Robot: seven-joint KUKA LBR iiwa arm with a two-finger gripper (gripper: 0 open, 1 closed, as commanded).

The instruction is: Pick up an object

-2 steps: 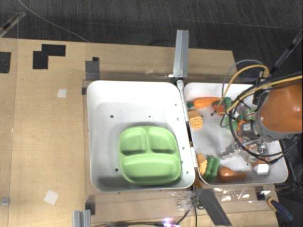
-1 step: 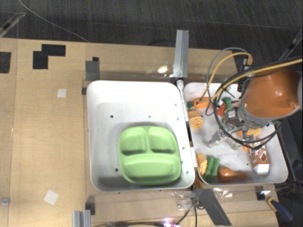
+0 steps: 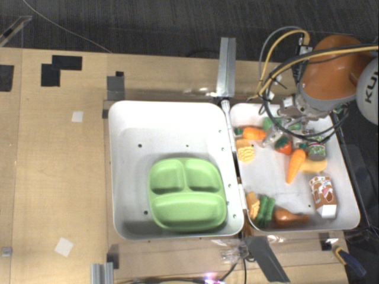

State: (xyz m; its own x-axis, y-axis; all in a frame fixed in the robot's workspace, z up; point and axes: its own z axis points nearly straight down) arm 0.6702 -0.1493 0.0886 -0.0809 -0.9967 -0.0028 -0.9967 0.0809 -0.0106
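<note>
Nothing picked yet. I'm hovering my hand (image 3: 288, 130) low over the right bin (image 3: 349, 209), among the toy food at its far end. Can't tell how it's set, cables are blocking. Toy carrot (image 3: 294, 165) is lying just below my hand, small red piece (image 3: 283, 147) right beside it. Grasp and lift are pending.

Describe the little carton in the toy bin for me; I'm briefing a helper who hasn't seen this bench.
Start at the right white bin, the one crowded with toy food. Go to its near right corner, below the loose orange carrot. There stands the small carton, brown and white with a printed face; it is the one boxy, straight-edged item among rounded vegetables.
</note>
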